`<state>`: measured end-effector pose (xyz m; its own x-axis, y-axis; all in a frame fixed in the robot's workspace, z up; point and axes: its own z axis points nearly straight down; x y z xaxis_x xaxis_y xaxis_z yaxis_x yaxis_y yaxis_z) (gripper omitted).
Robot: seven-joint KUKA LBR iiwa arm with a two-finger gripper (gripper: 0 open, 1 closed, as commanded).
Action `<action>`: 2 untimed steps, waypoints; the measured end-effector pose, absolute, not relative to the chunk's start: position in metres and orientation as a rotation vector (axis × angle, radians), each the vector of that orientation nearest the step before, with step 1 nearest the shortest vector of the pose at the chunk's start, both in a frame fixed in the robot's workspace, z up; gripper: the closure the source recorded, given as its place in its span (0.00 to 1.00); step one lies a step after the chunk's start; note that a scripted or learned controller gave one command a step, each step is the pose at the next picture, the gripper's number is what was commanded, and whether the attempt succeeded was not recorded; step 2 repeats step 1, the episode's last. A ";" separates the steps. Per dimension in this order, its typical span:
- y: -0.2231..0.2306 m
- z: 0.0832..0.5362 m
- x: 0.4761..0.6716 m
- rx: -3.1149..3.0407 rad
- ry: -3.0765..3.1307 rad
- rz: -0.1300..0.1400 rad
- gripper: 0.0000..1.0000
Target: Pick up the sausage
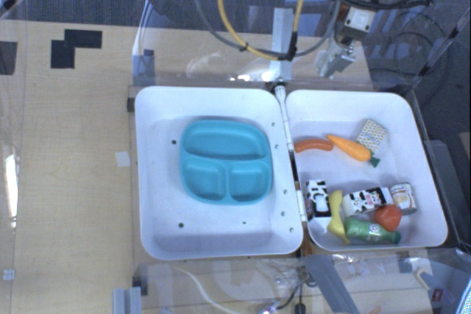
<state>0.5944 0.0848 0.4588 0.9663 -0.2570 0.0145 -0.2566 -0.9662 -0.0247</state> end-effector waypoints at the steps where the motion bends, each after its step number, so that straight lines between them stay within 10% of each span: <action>1: 0.086 0.470 0.595 -3.085 0.405 -0.038 1.00; 2: 0.086 0.470 0.595 -3.085 0.405 -0.038 1.00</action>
